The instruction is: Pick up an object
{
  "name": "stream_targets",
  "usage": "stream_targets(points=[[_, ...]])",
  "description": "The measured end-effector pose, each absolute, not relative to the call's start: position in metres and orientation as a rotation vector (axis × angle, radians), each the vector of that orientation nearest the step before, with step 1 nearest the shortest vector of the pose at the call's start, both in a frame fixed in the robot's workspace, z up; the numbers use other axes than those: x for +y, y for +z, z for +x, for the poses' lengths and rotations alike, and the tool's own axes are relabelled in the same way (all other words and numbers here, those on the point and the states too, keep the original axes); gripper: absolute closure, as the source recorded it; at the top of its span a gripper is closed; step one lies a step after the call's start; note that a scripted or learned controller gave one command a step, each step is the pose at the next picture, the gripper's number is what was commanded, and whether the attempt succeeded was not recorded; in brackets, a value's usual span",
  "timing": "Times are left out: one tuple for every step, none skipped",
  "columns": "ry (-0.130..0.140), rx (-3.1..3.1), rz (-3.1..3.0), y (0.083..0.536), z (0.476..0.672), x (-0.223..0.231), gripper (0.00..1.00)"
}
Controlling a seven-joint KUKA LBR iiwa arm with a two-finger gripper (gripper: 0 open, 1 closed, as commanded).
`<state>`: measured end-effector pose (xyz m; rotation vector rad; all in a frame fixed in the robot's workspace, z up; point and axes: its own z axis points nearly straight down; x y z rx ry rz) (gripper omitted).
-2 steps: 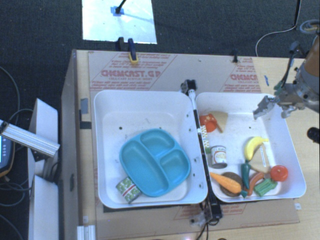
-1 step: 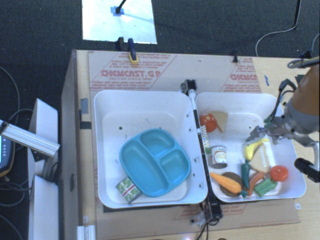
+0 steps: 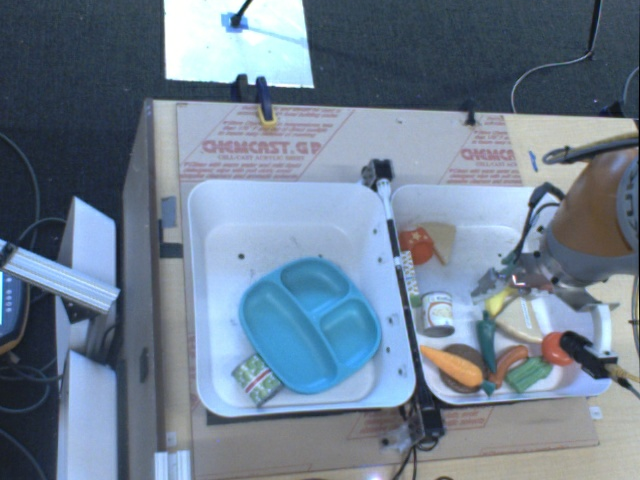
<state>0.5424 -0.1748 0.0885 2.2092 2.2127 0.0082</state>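
My gripper (image 3: 497, 282) is low inside the right bin (image 3: 470, 218), near its middle right, with the grey and orange arm (image 3: 598, 218) coming in from the right. Just under it lie a yellow banana-like piece (image 3: 496, 305) and a pale slice (image 3: 522, 318). A small tin can (image 3: 437, 312) stands to its left. A red and tan piece (image 3: 427, 243) lies at the back left of that bin. Along the front wall are an orange carrot (image 3: 452, 366), a brown disc (image 3: 466, 355), a dark green vegetable (image 3: 486, 342), a green block (image 3: 529, 373) and a red tomato (image 3: 556, 348).
The left bin (image 3: 220, 268) holds a blue divided plate (image 3: 310, 323) and a small green and white box (image 3: 256, 379) at its front left. A black and white rail (image 3: 397, 268) runs between the bins. Cables lie past the bench's back right corner.
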Motion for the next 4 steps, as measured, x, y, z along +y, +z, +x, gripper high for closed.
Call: stream_targets(points=[[0.009, 2.212, 2.208, 0.089, 0.517, -0.146, 0.0], [0.004, 2.224, 2.216, 0.085, 0.59, -0.124, 0.0], [0.002, 2.224, 2.214, 0.085, 0.631, -0.14, 0.0], [-0.001, 2.228, 2.213, 0.095, 0.631, -0.14, 1.0]])
